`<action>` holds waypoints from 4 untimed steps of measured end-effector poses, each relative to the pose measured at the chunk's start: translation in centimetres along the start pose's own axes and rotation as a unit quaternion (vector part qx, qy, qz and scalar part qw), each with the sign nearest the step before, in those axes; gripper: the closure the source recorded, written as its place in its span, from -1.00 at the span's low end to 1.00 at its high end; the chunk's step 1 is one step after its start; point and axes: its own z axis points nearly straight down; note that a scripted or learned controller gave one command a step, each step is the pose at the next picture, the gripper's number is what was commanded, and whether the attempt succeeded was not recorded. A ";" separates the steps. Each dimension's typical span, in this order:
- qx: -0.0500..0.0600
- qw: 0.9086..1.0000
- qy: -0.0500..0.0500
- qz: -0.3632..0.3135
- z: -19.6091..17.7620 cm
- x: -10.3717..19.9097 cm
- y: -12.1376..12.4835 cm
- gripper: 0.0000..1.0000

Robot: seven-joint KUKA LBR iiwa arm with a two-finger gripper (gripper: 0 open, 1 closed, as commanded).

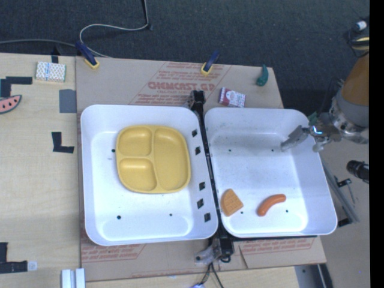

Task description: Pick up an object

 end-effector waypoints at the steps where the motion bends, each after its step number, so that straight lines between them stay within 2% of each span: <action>1: -0.002 1.000 0.000 0.000 11.2 1.0 -1.1 -1.00; 2: -0.004 1.000 -0.001 -0.001 11.2 5.2 3.6 -1.00; 3: -0.002 1.000 0.000 -0.001 11.2 5.0 5.6 -1.00; 4: -0.002 1.000 0.000 -0.001 11.3 7.4 8.2 -1.00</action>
